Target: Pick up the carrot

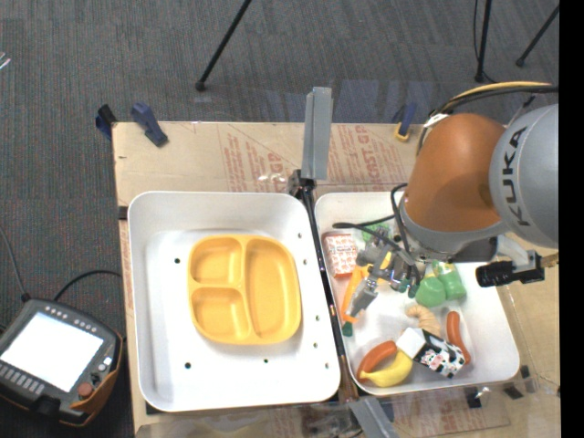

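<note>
The carrot (pixel 351 292) is a slim orange piece with a small green end, lying along the left wall of the right bin (pixel 507 336). My gripper (pixel 368 292) hangs low over the bin under the orange wrist band, right beside the carrot and partly covering its right side. Whether it touches the carrot cannot be made out from this angle.
In the right bin lie a pink packet (pixel 340 252), a green toy (pixel 443 287), a tan piece (pixel 422 314), a sausage (pixel 453 334), a cow-print carton (pixel 434 353) and a banana (pixel 391 370). The left bin (pixel 155 245) holds a yellow divided plate (pixel 245 288).
</note>
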You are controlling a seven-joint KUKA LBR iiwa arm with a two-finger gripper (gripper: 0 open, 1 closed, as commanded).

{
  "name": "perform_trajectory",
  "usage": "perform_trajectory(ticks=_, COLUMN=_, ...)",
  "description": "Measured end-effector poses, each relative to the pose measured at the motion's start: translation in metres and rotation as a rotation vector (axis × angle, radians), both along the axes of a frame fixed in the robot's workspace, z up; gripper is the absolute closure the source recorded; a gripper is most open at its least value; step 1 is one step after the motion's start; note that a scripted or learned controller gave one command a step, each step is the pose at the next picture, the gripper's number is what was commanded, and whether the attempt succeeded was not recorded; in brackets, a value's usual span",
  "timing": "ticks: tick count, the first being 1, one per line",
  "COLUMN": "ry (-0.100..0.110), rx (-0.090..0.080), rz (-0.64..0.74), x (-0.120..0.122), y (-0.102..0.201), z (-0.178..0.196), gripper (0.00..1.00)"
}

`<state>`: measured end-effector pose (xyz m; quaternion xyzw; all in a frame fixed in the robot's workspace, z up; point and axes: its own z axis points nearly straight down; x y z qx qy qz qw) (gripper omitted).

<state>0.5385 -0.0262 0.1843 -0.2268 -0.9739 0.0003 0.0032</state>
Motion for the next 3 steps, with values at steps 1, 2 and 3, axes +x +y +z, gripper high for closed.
perform_trajectory(ticks=1, ry=0.004, rx=0.0, rz=0.038, x=-0.058, y=-0.074, z=-0.056, gripper=0.0)
perform_trajectory(ticks=2, ry=-0.007, rx=0.002, rz=0.298, x=-0.023, y=-0.053, z=-0.097, gripper=0.0)
perform_trajectory(ticks=3, ry=-0.007, rx=0.001, rz=0.182, x=0.01, y=-0.054, z=-0.097, gripper=0.0)
